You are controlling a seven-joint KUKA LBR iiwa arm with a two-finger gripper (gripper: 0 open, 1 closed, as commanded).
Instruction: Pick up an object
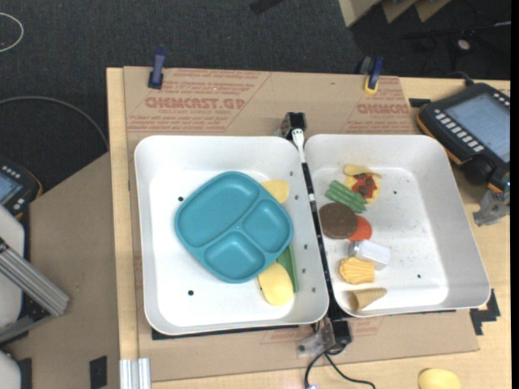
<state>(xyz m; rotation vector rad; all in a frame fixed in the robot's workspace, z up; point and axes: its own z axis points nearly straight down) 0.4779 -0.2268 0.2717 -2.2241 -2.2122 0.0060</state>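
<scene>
Gripper state cannot be told. Left bin (pixel 154 217) holds a blue divided plate (pixel 233 226); right bin (pixel 430 217) holds small toy foods, including a brown disc (pixel 336 220).

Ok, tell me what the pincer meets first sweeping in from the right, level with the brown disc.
Likely the small red round piece beside the brown round disc, once over the white bin's wall; height unclear.

Teal plastic three-compartment plate (pixel 233 226) flat in left bin, yellow pieces at its edges. Right bin: brown round disc (pixel 337 220), green bean pod (pixel 345 195), ridged yellow chip (pixel 357 271), tan cone (pixel 367 298) clustered near divider.
</scene>
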